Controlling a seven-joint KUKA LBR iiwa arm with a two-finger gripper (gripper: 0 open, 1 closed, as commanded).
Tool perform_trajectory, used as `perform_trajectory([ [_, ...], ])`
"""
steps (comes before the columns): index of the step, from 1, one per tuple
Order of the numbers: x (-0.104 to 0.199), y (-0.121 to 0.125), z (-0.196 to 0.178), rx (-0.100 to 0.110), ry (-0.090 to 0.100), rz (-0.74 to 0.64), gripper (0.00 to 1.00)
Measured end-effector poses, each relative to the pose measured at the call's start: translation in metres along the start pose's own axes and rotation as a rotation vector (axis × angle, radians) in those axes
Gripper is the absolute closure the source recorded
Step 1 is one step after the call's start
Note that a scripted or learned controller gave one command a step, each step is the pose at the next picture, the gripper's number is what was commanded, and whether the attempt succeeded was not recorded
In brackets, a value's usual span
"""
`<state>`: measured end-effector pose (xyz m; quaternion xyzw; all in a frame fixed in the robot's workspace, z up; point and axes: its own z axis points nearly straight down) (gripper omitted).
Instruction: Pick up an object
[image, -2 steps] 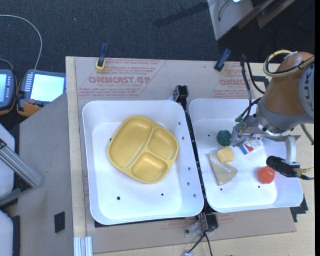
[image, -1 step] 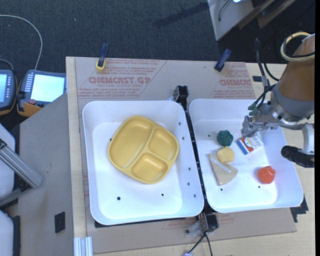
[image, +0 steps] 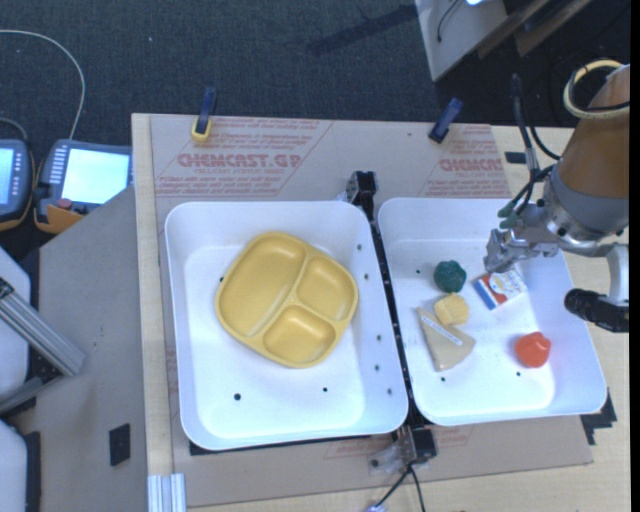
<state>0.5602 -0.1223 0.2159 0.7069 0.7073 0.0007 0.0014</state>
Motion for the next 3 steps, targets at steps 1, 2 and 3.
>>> perform_trajectory([
  [1, 0.056, -0.014, 0.005, 0.006, 0.004, -0.005, 1.00],
  [2, 0.106, -0.020, 0.012, 0.006, 0.004, -0.005, 1.00],
  [3, 0.153, -0.028, 0.014, 0.006, 0.004, -0.005, 1.00],
])
